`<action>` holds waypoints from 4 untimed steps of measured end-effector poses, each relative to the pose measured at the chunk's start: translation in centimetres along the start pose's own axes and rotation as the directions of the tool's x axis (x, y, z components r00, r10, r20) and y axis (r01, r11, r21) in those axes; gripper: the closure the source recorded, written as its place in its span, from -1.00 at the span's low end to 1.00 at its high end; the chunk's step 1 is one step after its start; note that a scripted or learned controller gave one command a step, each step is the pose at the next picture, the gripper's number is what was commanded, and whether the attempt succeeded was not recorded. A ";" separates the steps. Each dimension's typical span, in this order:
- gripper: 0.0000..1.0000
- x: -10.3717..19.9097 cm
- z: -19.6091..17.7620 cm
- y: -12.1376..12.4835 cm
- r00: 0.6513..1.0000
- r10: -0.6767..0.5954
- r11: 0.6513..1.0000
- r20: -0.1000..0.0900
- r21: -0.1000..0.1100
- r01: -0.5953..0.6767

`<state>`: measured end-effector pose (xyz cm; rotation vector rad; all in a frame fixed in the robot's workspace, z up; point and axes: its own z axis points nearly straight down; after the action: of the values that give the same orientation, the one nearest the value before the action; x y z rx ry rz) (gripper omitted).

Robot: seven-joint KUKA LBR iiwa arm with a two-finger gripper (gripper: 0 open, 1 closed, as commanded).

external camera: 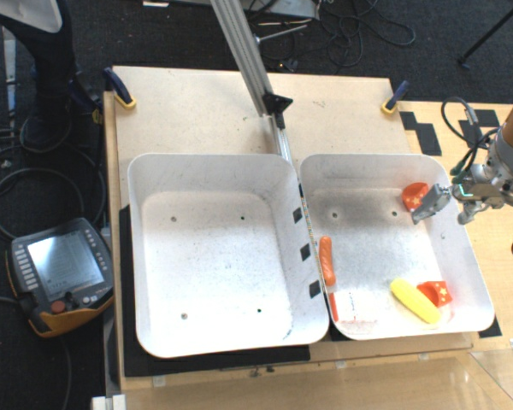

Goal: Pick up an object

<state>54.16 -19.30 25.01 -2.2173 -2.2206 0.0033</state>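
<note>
Two-finger grey gripper at the right edge of the frame, fingers spread wide, gripping nothing, over the right white bin's upper right rim. Small orange-red chunk just left of one finger; contact unclear. Yellow banana-shaped toy and red block touching at lower right, orange stick by the left wall.

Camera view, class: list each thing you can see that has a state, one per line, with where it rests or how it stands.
Gripper: open, above the right bin's right rim, holding nothing.
Orange piece: in the right bin, far right corner, beside the gripper.
Orange stick: lying along the right bin's left wall.
Yellow object: lying near the front right corner.
Red-orange block: touching the yellow object.
</note>
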 end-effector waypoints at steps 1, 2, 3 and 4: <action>-1.00 0.0 -0.2 0.1 1.000 0.000 1.000 0.001 -0.003 0.000; -1.00 0.6 4.3 0.2 1.000 0.001 1.000 0.000 0.000 -0.001; -1.00 0.4 8.7 -0.1 1.000 0.002 1.000 0.000 0.001 -0.002; -1.00 -0.5 13.7 -0.6 1.000 0.004 1.000 0.000 0.001 -0.004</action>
<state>53.53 -19.75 11.35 -2.2208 -2.2161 0.0044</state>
